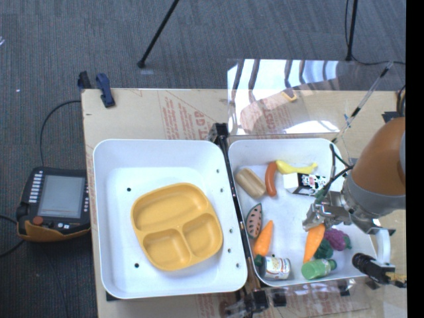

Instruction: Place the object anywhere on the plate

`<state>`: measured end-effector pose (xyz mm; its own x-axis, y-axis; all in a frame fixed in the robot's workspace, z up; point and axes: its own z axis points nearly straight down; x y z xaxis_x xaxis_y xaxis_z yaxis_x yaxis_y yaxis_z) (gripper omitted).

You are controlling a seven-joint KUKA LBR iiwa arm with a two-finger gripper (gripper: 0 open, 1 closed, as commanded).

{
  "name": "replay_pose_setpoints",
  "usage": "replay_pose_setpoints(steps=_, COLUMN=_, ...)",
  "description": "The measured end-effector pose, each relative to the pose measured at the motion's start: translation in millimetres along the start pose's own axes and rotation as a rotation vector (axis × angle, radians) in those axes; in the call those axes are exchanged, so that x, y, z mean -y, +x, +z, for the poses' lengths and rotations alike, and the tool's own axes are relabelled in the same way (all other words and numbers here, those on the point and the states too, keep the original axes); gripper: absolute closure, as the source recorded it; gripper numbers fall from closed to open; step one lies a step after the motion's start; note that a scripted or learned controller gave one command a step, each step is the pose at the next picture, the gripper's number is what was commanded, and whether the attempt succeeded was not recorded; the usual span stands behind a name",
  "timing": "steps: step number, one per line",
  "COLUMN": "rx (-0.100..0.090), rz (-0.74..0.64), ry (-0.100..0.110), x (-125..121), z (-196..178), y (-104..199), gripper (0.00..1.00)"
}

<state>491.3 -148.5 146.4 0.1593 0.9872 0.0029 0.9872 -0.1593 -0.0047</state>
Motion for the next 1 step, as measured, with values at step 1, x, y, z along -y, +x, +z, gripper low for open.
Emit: replay_pose_setpoints(steps=1, rx=0.001, rz=0.088, ry=-0.004, x=15.7, z=-84.6, y=5.4, gripper=1.0)
